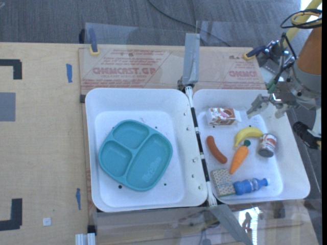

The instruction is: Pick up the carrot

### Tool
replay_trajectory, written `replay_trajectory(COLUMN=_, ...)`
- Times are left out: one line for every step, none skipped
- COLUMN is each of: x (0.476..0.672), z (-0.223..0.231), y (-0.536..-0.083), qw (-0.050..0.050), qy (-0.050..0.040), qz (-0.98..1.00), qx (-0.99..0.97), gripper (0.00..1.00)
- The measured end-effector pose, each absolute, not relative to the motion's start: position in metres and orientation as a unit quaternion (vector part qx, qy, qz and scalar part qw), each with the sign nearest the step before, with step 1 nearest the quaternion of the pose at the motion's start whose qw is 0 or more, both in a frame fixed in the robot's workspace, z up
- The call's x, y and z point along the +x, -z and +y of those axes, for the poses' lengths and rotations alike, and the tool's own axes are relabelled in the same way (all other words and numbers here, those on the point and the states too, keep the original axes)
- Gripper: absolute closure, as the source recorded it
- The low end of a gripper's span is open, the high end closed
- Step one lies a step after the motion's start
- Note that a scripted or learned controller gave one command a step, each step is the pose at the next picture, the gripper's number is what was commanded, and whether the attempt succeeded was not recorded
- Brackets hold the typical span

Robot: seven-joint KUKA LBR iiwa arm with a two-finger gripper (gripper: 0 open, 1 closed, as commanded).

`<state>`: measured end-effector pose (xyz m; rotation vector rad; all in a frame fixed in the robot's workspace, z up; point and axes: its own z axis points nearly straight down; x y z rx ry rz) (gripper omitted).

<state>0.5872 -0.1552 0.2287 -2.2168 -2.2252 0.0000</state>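
Camera view, looking down at a slant on the table (41,137):

- Two shallow white bins are seen side by side: the left bin (97,98) and the right bin (299,180).
- A teal divided plate (135,154) with three compartments is seen lying flat in the left bin.
- The carrot (239,157), orange with a green top, is seen near the middle of the right bin, its green end pointing toward 1 o'clock and its tip toward 7 o'clock.
- A banana (248,134) is seen at 12 o'clock from the carrot, just beside its green top.
- A small can (266,145) is placed at 2 o'clock from the carrot, near it.
- A sausage (216,149) is laid at 9 o'clock from the carrot, apart from it.
- A small printed box (222,116) is found at 11 o'clock from the carrot, toward the bin's far side.
- A blue bottle (250,185) is laid on its side at 5 o'clock from the carrot, one end touching a speckled pad (221,181).
- The tool (268,107) is seen over the bin's far right rim, at 1 o'clock from the carrot and well apart from it; its fingers are spread wide, and nothing is seen between them.
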Motion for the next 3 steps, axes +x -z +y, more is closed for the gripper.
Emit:
replay_trajectory(x=0.54, z=-0.148, y=-0.089, qw=-0.001, qy=0.0012, qz=-0.704, qx=-0.71, gripper=0.0)
replay_trajectory(x=0.541, z=-0.153, y=-0.1, qw=-0.004, qy=0.0027, qz=-0.7, qx=-0.714, gripper=1.0)
replay_trajectory(x=0.496, z=-0.038, y=-0.21, qw=0.0, qy=-0.0004, qz=-0.621, qx=-0.784, gripper=1.0)
